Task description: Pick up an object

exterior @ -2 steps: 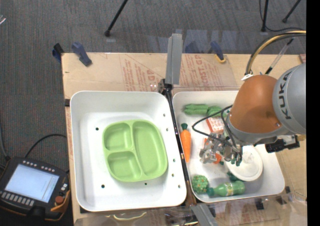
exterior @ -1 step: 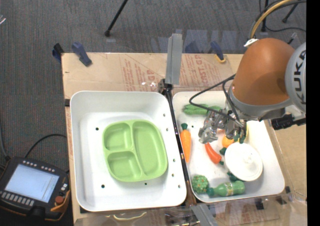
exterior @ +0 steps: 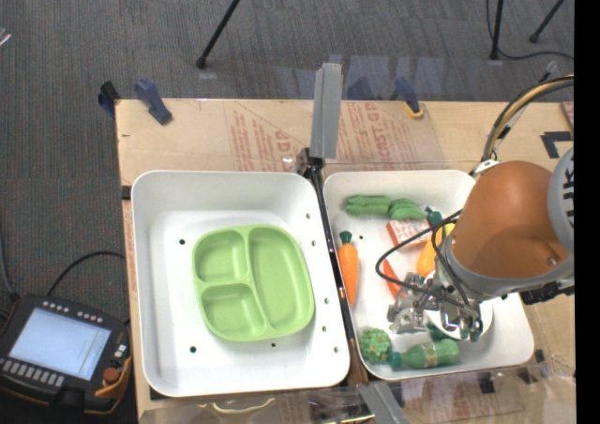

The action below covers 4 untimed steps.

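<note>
1. Bench [exterior: 234, 136]: cardboard-covered top w/ red print, bore two shallow white bins side by side; grey upright post [exterior: 327, 113] stood at the back, at the seam btwn them.
2. Left bin [exterior: 159, 197]: held one green divided plate [exterior: 253, 281], three compartments, lying flat near the bin's centre.
3. Right bin [exterior: 375, 178]: held the toy food and the arm's working end.
4. Arm [exterior: 511, 225]: reached in from the right; orange band sat over the bin's right half, hiding part of the floor.
5. Gripper [exterior: 433, 311]: metal fingers pointed down-left from under the orange band, low over the bin floor in the front-right part. Could not tell how far apart the fingers were, nor whether anything sat btwn them; too cluttered there.
6. Carrot [exterior: 348, 265]: orange, green top toward the back, lay along the left wall, well left of gripper.
7. Green pea pod [exterior: 380, 206]: lay near back wall, behind gripper, apart from it.
8. Green bottle-like toy [exterior: 427, 355]: lay on its side near front wall, just in front of the gripper.
9. Small green leafy toy [exterior: 376, 343]: front-left, just beside the bottle toy's end.
10. Red-white item [exterior: 405, 234]: partly hidden by arm, identity unclear.
</note>
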Tool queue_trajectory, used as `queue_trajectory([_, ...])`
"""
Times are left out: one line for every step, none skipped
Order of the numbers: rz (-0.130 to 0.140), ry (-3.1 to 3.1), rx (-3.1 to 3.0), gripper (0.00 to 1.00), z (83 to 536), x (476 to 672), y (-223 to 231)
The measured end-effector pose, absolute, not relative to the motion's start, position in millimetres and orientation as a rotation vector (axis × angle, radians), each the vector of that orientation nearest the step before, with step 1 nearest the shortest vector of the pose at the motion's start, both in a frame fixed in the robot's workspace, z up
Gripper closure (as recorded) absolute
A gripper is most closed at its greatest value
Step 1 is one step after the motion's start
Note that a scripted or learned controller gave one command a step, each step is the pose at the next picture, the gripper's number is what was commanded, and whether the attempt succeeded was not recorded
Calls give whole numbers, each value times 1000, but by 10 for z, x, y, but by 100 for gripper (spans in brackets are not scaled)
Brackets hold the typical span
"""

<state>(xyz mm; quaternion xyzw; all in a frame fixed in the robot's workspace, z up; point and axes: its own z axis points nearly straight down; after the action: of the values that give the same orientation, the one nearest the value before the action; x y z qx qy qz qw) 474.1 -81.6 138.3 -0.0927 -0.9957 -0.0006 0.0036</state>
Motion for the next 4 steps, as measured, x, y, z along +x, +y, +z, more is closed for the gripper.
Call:
queue_trajectory([-2, -3073, -641, 100, 866, 5200, -920])
queue_trajectory([-7, -3116, -514, 100, 2254, 5739, -219])
queue_trajectory([-2, -3117, -444, 100, 2687, 6093, -132])
queue_trajectory([0, -3138, -80, 100, 1868, 5406, -502])
